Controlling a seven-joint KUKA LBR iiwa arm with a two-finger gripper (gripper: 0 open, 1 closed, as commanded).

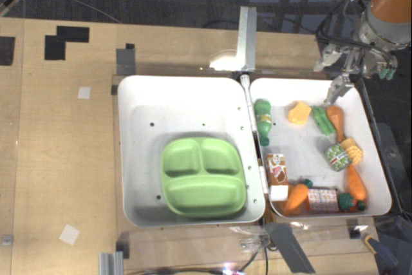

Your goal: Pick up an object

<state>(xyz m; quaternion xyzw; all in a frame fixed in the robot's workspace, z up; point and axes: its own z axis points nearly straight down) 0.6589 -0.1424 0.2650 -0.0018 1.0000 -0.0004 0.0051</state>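
The right bin [373, 138] holds several toy foods. A green bottle [262, 118] lies along its left wall and a yellow piece [299, 113] sits near the back. Beside that piece are a green vegetable [322, 120] and an orange carrot [335, 119]. Further forward are a green-and-white ball [337, 156], a yellow corn piece [352, 150] and a second carrot [356, 182]. A brown carton [277, 169], an orange piece [296, 198] and a can [322, 198] lie at the front. My gripper [337, 91] hangs over the bin's back right corner, just behind the first carrot, with nothing seen in it.
The left bin [141, 113] holds a green divided plate [203, 176] toward its front. A metal post [247, 42] rises behind the seam between the bins. The arm [386, 3] and its cables reach in at the top right.
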